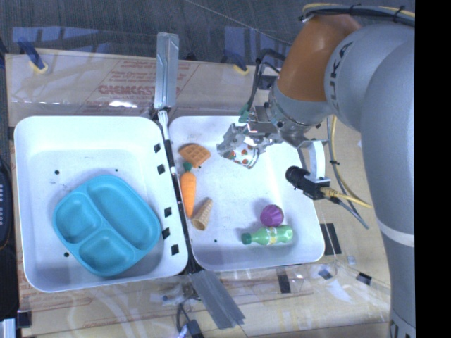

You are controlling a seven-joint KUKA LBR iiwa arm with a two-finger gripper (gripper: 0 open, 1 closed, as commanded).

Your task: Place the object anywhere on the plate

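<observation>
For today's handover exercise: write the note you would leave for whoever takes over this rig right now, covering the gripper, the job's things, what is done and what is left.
Gripper: low over the right bin, upper part, by a small red-and-white item; no grasp can be made out.
Blue plate: in the left bin, nothing on it.
Right bin also holds waffle, carrot, cone, purple ball and green bottle.
Done: nothing placed.
Left: grasp one object, set it on the plate.
</observation>
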